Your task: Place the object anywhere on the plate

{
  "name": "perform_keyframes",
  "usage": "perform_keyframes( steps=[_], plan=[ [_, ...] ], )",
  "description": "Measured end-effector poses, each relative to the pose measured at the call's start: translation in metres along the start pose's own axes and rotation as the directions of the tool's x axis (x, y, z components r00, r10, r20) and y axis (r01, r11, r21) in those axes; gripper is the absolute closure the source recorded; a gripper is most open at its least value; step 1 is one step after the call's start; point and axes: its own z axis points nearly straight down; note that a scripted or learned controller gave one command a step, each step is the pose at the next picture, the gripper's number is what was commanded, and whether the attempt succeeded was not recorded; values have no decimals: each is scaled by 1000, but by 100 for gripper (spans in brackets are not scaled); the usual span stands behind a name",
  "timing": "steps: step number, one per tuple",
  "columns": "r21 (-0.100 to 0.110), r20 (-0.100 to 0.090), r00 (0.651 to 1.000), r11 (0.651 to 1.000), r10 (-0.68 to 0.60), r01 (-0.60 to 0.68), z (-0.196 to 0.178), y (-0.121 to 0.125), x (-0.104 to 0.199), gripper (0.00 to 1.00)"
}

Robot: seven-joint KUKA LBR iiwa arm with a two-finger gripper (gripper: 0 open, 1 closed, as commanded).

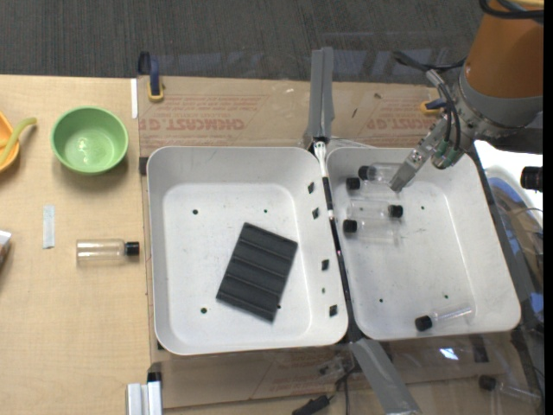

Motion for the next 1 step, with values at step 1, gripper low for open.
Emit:
perform_keyframes(
  steps=[1],
  plan=[
    [0, 0, 993, 993, -115, 115, 16, 4, 85, 100]
  ],
)
